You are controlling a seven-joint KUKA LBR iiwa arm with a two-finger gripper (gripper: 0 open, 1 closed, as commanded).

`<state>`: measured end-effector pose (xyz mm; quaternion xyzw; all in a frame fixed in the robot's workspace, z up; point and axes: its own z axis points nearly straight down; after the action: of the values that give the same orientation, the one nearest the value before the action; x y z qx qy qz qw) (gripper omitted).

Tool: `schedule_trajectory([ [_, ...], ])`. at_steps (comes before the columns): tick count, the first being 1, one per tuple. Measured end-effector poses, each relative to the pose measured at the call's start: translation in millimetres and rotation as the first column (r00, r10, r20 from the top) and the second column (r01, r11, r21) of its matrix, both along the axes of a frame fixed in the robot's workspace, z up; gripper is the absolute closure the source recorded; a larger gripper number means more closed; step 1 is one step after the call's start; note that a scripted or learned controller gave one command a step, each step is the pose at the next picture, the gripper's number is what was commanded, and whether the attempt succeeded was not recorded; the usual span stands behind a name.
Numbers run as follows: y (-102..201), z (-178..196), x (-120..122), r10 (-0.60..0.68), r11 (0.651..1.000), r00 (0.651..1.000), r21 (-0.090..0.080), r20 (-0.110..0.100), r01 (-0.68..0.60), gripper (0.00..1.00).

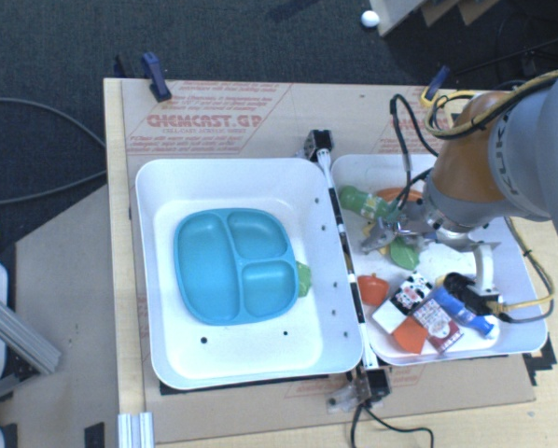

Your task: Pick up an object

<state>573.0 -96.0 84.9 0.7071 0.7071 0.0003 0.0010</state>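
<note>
Near end of the right white bin point(377, 168): orange wedge point(410, 337), red-and-white printed packet point(437, 322), blue tube point(472, 318), all packed tight, so poor picks. Likeliest target is the pale green plastic piece point(402, 251) mid-bin, right at the jaws. I'd centre on it, come straight down, and stay clear of the dark green bottle-shaped item point(356, 199) behind it. Jaws sit low among the green bits. Can't tell if they're spread, closed or gripping anything.

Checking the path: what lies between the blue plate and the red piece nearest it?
Camera view: a small green piece beside the blue plate, then the two bins' adjoining rims.
</note>
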Motion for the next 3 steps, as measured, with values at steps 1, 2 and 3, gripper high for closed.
schedule_trajectory([
  [1, -0.7, -0.3, -17.2, 0.000, 1.000, 1.000, 0.002, -0.004, 0.000, 0.00],
  [2, -3.5, -0.4, -22.5, 0.000, 1.000, 1.000, 0.002, -0.004, 0.000, 0.00],
  [3, -0.1, -0.2, 5.4, 0.000, 1.000, 1.000, 0.000, 0.000, 0.000, 0.00],
])
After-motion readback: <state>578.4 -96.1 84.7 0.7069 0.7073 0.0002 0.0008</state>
